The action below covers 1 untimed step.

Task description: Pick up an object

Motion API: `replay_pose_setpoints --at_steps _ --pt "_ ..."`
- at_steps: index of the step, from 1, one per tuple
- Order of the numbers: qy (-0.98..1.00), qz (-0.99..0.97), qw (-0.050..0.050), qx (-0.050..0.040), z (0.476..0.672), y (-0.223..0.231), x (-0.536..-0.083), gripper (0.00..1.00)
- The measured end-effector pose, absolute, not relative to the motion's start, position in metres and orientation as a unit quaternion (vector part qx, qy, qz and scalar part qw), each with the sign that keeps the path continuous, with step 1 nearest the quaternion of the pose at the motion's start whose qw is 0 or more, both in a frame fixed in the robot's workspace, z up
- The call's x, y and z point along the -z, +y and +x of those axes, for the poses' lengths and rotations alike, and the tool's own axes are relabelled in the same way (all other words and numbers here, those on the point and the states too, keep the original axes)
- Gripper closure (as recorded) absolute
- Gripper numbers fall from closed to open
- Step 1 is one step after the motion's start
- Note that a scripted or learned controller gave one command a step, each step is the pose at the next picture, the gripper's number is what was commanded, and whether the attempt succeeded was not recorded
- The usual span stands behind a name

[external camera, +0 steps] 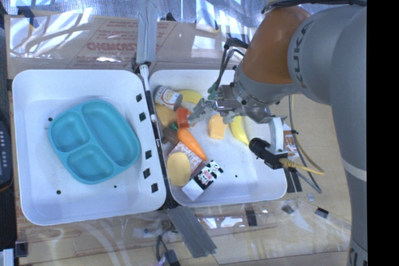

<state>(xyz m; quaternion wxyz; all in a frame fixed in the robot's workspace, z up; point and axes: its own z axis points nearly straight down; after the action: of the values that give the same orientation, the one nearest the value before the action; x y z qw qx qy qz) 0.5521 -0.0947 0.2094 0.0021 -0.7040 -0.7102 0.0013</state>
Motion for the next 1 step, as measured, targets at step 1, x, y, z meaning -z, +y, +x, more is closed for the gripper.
replay_pose_setpoints --at_steps 1 --pt "-0.781 -0.625 -0.002 0.0017 0.5252 -0.1048 -0.0958 0.00"
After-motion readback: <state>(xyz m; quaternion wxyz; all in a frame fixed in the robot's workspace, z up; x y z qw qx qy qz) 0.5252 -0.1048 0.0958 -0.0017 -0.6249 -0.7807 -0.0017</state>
